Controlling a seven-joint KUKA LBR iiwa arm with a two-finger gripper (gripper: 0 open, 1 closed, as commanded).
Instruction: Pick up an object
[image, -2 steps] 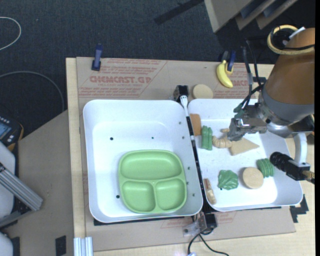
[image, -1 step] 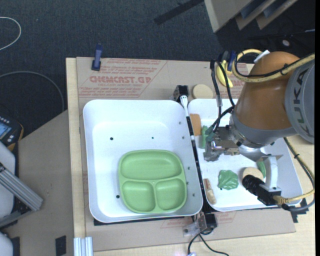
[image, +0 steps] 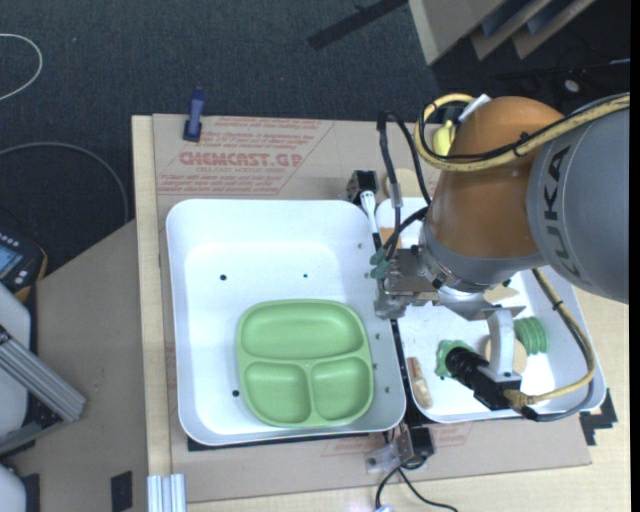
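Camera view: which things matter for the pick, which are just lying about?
Job: gripper, green divided plate in left bin, green ribbed item and small brown piece in right bin.
Lying about: blue clip on the printed brown board, grey rail at lower left.

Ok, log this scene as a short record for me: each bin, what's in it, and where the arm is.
left bin: holds a green three-compartment plate, in the bin's lower part as viewed
right bin: largely covered by the arm; a small green object and a small tan piece show
arm: over the right bin, its lower end near the wall between the bins
grasp: cannot tell
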